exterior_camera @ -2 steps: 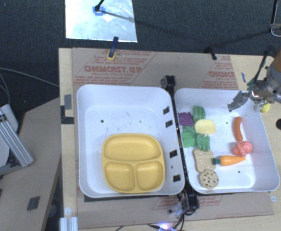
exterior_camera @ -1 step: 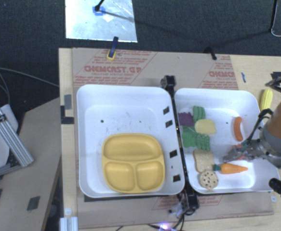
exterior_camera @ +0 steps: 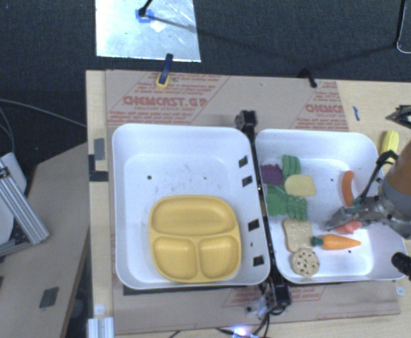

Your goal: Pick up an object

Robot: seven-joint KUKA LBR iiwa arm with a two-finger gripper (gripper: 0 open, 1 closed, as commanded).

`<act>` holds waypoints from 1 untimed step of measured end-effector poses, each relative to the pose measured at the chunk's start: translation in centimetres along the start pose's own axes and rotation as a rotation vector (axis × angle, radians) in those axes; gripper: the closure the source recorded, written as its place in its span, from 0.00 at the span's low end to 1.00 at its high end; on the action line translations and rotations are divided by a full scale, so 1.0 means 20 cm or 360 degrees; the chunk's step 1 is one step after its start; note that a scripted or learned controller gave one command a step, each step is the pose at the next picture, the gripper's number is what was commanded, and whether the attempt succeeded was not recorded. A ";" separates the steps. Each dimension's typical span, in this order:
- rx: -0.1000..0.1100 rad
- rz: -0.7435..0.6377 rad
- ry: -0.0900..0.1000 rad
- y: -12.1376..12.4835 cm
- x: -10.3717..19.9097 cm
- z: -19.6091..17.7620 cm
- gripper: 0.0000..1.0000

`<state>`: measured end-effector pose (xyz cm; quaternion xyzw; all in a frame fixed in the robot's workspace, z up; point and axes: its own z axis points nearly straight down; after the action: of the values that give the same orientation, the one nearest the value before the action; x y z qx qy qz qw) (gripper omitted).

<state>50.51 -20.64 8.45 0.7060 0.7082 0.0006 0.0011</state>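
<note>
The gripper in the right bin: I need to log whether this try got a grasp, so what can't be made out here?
- Gripper: fingertips blurred, low over a reddish piece; open or shut is unclear.
- Reddish piece: partly covered by the gripper; its kind is unreadable.
- Arm: cut off by the view's right edge.
- Purple toy: too small to identify.

Right bin [exterior_camera: 364, 143] crowded with toy food [exterior_camera: 298, 210], far-right corner bare
</note>
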 end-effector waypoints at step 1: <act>-0.0004 -0.0002 -0.0001 0.24 0.00 0.00 0.00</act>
<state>55.26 -20.63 8.54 0.7055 0.7088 0.0011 0.0022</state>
